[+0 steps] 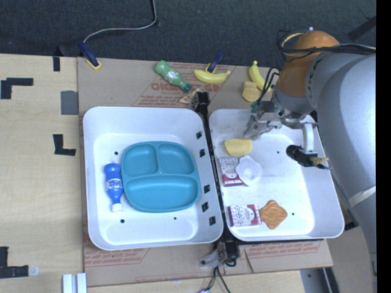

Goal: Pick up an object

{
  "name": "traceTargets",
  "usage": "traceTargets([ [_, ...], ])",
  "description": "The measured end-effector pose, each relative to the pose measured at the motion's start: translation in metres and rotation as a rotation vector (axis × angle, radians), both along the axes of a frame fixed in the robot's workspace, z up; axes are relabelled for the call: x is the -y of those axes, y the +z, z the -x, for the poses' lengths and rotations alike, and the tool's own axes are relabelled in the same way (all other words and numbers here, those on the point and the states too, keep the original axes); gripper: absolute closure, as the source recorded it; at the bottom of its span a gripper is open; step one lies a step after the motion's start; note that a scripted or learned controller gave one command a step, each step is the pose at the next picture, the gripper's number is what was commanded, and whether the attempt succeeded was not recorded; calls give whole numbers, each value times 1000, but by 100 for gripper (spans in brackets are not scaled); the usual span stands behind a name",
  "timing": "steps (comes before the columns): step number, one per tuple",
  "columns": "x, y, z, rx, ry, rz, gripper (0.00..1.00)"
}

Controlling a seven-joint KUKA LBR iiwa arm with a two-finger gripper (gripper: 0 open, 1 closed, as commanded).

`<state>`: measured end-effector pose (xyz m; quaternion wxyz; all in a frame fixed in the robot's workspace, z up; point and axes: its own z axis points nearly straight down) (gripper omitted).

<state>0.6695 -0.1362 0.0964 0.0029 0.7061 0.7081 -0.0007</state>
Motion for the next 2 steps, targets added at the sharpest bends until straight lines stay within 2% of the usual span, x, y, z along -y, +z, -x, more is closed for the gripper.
traceTargets([
  [1,0,0,0,-1,0,0,0],
  [2,-42,-11,1,-2,-1,-3,0],
])
